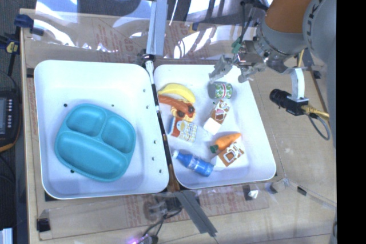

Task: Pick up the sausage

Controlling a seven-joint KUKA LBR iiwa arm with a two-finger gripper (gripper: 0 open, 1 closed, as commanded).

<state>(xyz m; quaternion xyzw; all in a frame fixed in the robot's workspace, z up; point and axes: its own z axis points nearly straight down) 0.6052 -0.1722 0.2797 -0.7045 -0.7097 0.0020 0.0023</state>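
The sausage (174,102), reddish brown, lies in the right bin (260,140) near its left wall, just under a yellow banana (178,91). My gripper (233,72) hangs over the bin's far part, to the right of the sausage and just above a green can (221,90). Its two grey fingers (219,70) are spread apart and open, with nothing between them. The grey arm with its orange band comes in from the upper right.
The right bin also holds a small printed carton (185,130), a brown and white box (218,114), a carrot (226,140), another small box (231,154) and a blue bottle (194,163). A blue divided plate (95,142) sits in the left bin (46,83).
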